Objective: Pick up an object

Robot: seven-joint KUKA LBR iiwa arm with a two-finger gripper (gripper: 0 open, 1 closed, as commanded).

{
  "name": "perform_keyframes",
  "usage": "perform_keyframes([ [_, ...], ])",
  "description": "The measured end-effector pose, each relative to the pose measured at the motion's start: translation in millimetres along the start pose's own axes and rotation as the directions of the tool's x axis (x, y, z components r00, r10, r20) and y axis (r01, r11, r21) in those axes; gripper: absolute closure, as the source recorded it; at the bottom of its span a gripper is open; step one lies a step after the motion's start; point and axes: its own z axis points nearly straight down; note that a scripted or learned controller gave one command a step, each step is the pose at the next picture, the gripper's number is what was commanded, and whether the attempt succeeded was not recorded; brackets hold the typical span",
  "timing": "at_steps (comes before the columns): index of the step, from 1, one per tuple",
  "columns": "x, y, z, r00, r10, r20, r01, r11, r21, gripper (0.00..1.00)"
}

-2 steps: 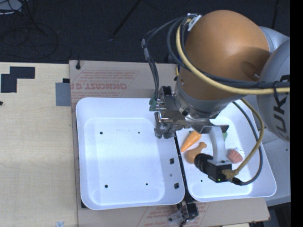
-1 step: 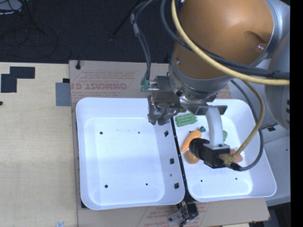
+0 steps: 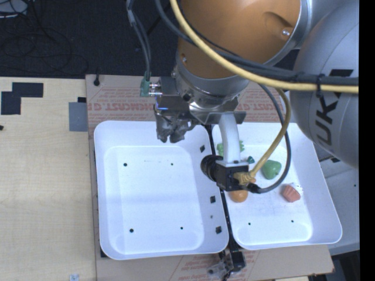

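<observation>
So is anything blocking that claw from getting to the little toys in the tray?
Nothing visible lies between. The gripper hangs over the left bin; the orange toy, green toy and another orange piece lie in the right bin.

You get even, bright overhead light; the left bin [image 3: 149,201] shows a soft grey shadow across its floor. Glare sits on the orange band [image 3: 234,22] (big, slightly soft up close). Background is dark, detail lost.

One fixed camera looks down at a slant on the worktop [image 3: 41,174], taking in both white bins [image 3: 117,239]. The arm [image 3: 246,28] looms close beneath the lens, reaching in from the right
</observation>
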Motion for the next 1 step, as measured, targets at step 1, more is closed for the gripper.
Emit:
perform_keyframes([
  [1, -1.3, -1.4, 0.8, 1.0, 0.001, 0.001, -0.001, 1.0, 0.003, 0.0],
])
